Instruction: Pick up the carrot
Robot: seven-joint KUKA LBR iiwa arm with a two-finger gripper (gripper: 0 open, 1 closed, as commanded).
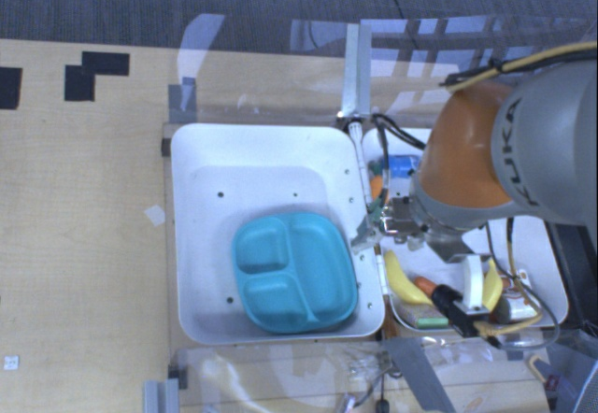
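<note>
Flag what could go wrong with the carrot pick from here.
1. The small orange carrot lies against the yellow banana in the crowded right white bin, so the tool could catch the banana instead.
2. The grey arm's orange band covers much of that bin from this camera, so a missed pick may be hard to spot.
3. Another orange item by the bin divider could be mistaken for the target.

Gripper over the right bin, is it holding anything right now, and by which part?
Cannot be told: the arm hides the fingers over the right bin.
</note>
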